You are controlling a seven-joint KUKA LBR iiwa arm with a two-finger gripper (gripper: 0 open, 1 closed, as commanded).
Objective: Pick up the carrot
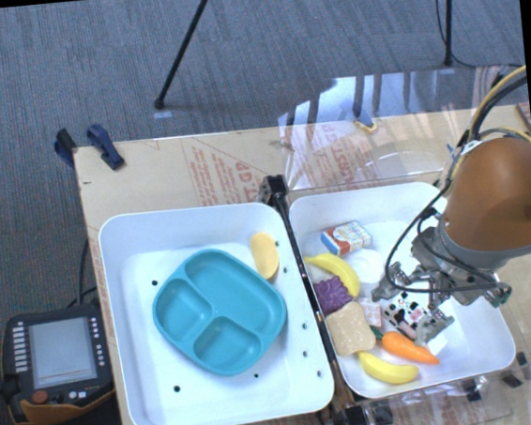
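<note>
Near the front of the right bin (488, 355), the carrot (410, 347) is lying flat on the floor, its thick end pointing toward the toast (349, 328) and its tip toward the bin's front right corner. Just in front of the carrot a banana (388, 368) is lying along the front wall, and just behind the carrot a small black-and-white toy (406, 312) is sitting. Farther behind the carrot a purple piece (332, 293), a second banana (336, 271) and a small carton (346, 238) are resting. Directly above and slightly behind the carrot the gripper (426, 317) is hovering, with the arm (489, 200) looming over it from the right; whether it is released or clenched I cannot tell, since the wrist is hiding it. Nothing is sitting in its grasp as far as can be seen, so the approach step appears to be in hand. Next, the move is likely calling for a small shift forward onto the carrot's middle, lined across its length, then a straight descent clear of the toy and banana.
</note>
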